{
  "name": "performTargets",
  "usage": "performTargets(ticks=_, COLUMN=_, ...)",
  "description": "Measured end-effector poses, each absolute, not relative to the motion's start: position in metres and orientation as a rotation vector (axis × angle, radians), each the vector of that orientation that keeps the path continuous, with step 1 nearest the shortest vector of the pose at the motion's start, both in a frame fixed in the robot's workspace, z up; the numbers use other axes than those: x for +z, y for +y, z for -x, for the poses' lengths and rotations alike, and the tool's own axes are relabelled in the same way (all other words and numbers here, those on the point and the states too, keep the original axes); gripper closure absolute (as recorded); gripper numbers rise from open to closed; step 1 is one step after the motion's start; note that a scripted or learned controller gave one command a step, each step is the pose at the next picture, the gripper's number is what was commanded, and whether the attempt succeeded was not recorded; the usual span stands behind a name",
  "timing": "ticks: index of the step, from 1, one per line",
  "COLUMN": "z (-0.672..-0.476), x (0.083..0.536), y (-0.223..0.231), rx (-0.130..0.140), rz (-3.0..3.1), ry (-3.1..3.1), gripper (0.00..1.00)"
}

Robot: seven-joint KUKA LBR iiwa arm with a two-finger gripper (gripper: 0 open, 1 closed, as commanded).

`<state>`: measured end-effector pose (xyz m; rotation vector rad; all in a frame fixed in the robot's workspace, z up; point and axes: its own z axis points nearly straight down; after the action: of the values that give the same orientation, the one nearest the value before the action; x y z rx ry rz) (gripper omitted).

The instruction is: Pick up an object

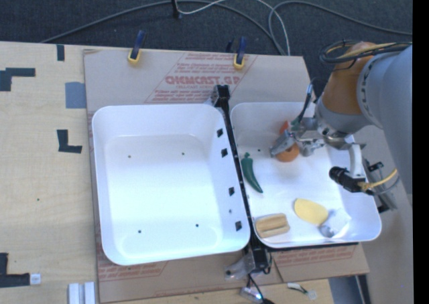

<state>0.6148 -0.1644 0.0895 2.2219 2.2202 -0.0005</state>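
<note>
A grey robot arm with an orange band [342,88] reaches in from the right and hangs its claw [293,143] over the right-hand white bin [265,115]. The claw sits low in the far half of that bin, directly over a small orange, rounded object [288,155], possibly a toy fruit. The metal fingers overlap the top of the object, and whether they are spread or pressed together cannot be told from this angle, nor whether they grip it.

Nearer the camera than the claw and toward the bin's left wall lies a green chili pepper toy [252,173]. Further toward the camera, below the claw, a yellow oval piece [311,211] rests on the bin floor, with a tan, bread-like block [271,225] to its left and a small grey crumpled item [331,226] just beside it on the right.

To the left of the claw, past a black divider clip rail [231,162], sits the left-hand white bin [161,118].

Both bins rest on a cardboard sheet [194,78] held by two blue and yellow clamps [137,48]. Beyond the claw, red print on the cardboard reads roughly "CHEMCAST"; the smaller lines are too faint to read.
</note>
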Motion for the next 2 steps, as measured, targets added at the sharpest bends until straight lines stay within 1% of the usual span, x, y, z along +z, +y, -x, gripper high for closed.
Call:
performTargets(ticks=1, z=-0.615, x=0.099, y=-0.164, rx=0.000, rz=-2.220, ry=2.222, gripper=1.00)
performTargets(ticks=2, z=-0.614, x=0.088, y=-0.110, rx=0.000, rz=-2.218, ry=2.227, gripper=1.00)
